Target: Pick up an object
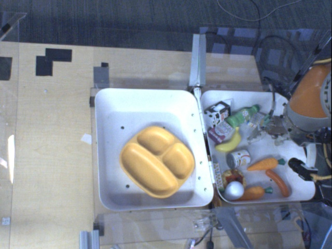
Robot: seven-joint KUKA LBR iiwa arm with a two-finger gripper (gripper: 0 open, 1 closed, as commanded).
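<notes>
A pale wooden bench carries two shallow white bins — the left bin holds a yellow divided plastic tray. In the right bin, an orange plastic carrot lies nearly level, tip leftward. The gripper hovers above — grip state unreadable.

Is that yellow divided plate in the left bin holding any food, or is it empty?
Empty. The yellow divided plate lies flat in the left bin, and all three of its compartments show bare yellow surface with nothing in them.

A banana, green bottle, two carrots and a can lie jumbled in the right bin.
</notes>
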